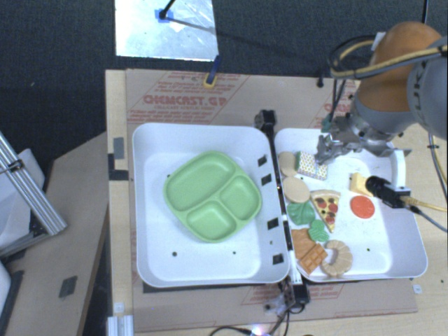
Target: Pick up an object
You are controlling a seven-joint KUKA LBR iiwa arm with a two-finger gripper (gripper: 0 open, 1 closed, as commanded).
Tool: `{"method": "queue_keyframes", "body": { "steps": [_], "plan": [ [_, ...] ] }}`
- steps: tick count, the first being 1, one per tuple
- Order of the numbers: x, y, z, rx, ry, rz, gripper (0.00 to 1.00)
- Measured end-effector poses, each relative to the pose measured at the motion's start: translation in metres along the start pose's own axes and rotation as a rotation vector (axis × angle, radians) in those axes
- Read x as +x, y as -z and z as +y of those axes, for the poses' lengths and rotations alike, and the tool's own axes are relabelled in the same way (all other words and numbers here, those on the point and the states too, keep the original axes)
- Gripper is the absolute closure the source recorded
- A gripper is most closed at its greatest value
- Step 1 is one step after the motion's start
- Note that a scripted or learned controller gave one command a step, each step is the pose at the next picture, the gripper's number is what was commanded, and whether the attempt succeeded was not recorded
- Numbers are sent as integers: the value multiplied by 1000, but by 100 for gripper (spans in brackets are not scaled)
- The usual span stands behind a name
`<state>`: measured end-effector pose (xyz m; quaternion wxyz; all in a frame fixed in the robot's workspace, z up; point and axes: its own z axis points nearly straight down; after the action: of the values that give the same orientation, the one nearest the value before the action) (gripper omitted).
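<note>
Camera view: 2 white bins side by side on counter (77, 180). Left bin (150, 250) carries green 3-part tray (212, 195), nothing else. Right bin (399, 247) carries toy food: checkered block (306, 164) near top left, tan round (295, 188) below it, pizza slice (325, 208), red disc (362, 206), yellow wedge (358, 183), green leaf (304, 213), waffle (308, 250), ring pastry (338, 257).

Pincer (326, 148) hanging low over top of right bin, just beside checkered block, up and right of it. Pincer state: cannot tell, tips blurred against bin. Nothing visibly grasped.

Judgement on target: block looks the nearest pick. Probably light, stiff, small; likely to slide on smooth bin floor if nudged off-centre. Best hold likely across its 2 short sides, pincer centred over it. Flat pieces (disc, slice) probably harder to get under. Risk: block skating toward bin wall.
</note>
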<state>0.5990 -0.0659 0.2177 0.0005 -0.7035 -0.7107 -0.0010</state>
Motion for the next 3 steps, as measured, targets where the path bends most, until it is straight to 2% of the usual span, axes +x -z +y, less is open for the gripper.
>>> {"method": "queue_keyframes", "body": {
  "steps": [1, 3],
  "plan": [
    [35, 4, 2, -1, -1, -1, 100],
    [28, 2, 4, -2, -6, -2, 100]
  ]
}}
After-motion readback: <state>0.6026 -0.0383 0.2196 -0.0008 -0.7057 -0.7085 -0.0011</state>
